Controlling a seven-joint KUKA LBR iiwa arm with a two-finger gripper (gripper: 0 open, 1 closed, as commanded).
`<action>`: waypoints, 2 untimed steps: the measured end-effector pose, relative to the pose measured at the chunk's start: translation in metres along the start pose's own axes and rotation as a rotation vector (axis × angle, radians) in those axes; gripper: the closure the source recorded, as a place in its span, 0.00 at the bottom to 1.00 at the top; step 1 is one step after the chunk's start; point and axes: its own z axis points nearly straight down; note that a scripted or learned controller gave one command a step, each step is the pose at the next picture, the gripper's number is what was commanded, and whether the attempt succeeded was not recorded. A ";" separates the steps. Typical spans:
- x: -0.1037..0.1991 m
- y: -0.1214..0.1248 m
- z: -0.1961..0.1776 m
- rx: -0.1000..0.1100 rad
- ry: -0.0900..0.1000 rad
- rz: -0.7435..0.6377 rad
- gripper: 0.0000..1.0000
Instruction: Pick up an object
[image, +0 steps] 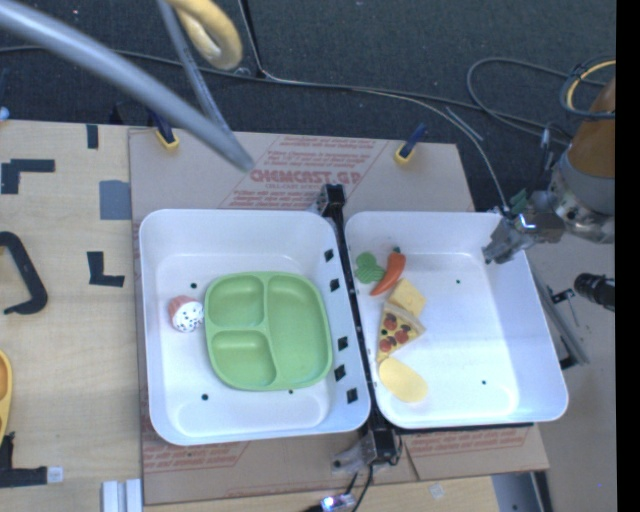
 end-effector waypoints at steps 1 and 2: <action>0.047 0.005 0.004 0.003 0.000 -0.002 1.00; 0.105 -0.003 0.015 0.005 0.001 -0.004 1.00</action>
